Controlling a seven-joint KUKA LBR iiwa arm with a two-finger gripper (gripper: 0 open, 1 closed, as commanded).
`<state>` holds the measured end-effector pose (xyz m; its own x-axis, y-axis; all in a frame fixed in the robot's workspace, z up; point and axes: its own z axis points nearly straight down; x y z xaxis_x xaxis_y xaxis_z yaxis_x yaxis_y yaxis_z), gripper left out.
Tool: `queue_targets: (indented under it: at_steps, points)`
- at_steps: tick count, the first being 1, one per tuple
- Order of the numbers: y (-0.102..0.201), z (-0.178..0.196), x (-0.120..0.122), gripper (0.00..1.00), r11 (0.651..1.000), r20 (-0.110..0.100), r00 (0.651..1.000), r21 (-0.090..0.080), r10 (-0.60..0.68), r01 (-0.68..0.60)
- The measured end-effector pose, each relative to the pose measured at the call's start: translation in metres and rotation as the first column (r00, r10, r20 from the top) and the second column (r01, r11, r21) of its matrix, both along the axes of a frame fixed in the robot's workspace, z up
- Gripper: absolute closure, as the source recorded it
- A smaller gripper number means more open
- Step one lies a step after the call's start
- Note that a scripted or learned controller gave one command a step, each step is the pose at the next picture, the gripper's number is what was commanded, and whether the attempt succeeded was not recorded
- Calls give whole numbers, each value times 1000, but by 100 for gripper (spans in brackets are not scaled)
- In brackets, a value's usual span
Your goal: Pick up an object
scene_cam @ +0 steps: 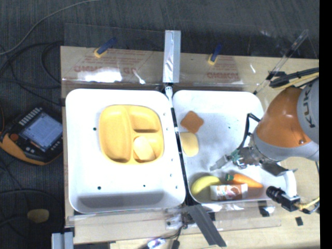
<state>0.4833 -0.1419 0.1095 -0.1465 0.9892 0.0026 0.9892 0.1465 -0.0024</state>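
Note:
The right bin (223, 100) holds several objects. An orange-brown flat piece (192, 121) lies near its upper left, with a pale yellow piece (190, 144) just below it. Along the front wall sit a yellow-green banana-like fruit (204, 183), a small white carton with a red label (228, 192) and an orange carrot (247, 180). My gripper (222, 163) reaches in from the right and hovers low over bare bin floor. It is just above the carrot and carton, and right of the pale yellow piece. Nothing shows in its grasp.
The left bin (83, 191) carries a yellow divided plate (122, 134) with a pale round item (144, 149) in one compartment. A metal divider strip (171, 56) stands at the back between the bins. The arm's orange band (282, 123) overhangs the right bin's right side.

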Motion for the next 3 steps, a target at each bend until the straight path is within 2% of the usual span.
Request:
queue_targets:
  at_steps: [1, 2, 3]
  points:
    - [6, 117, 21, 0, 962, 3, 962, -1, 273, -273]
    - [-32, 2, 0, 0, 985, 0, 985, 0, 170, -170]
    - [-47, 7, 1, 0, 991, 2, 991, 2, 134, -134]
